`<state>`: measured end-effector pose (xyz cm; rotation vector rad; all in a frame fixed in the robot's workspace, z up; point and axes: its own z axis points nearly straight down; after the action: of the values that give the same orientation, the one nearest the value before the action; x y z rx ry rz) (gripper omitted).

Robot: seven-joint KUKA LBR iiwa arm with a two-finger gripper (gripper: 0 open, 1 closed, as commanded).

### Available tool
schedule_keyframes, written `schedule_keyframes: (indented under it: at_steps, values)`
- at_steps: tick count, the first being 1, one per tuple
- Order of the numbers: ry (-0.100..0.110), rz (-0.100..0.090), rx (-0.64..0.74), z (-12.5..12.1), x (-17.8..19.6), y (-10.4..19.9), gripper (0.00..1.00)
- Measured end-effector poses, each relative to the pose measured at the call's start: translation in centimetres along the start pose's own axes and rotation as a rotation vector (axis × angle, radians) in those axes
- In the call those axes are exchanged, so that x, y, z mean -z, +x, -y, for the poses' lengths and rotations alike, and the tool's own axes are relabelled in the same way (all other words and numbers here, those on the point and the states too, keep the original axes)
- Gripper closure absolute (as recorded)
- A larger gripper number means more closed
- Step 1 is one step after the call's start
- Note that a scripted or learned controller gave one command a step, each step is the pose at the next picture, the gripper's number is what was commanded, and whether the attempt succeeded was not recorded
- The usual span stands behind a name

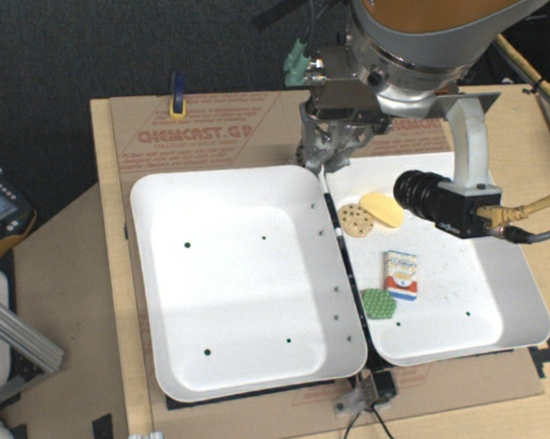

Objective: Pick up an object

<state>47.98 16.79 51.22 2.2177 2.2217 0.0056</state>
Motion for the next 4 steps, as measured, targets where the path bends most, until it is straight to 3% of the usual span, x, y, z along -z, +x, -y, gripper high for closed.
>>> schedule_keyframes:
  at_steps: [4]
  values:
    - [-0.010, -0.003, 0.004, -0.2, 4.1, 0.3, 1.00]
